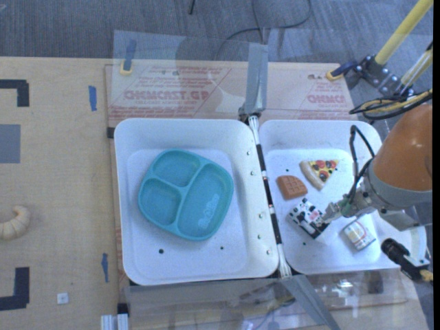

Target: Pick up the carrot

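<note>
Bins (137,253) sit on wooden bench (55,150) over grey carpet (69,12).

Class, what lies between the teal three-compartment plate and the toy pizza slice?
In the camera view, the adjoining rims of the two white bins, then a brown waffle-like square toy, just short of the toy pizza slice.

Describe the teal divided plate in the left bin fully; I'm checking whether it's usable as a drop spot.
The teal divided plate looks like smooth plastic, a rounded square with three compartments: two smaller at its left, one larger at its right. It lies flat, turned at an angle, near the middle of the left white bin. Nothing sits in it.
</note>
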Motion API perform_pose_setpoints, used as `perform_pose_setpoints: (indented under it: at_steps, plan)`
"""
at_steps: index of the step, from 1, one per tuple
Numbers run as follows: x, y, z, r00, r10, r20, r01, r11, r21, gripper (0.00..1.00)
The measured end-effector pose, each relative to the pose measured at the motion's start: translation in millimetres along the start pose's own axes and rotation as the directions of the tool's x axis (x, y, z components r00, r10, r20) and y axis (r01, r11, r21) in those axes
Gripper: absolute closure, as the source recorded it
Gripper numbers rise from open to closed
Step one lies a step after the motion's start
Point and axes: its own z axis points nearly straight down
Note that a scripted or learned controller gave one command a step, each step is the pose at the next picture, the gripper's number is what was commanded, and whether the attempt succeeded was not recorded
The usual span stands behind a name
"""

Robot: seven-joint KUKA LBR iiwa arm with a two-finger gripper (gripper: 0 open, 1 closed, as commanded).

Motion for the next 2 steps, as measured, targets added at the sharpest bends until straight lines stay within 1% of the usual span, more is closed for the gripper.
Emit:
perform_pose_setpoints:
  at_steps: [1,2]
  plan:
    - [29.1,49.0,-49.9,0.939,0.344,-0.001,-0.344,0.939,0.024,1.00]
    - [19.3,92.2,-73.8,0.975,0.221,-0.003,-0.221,0.975,0.021,1.00]
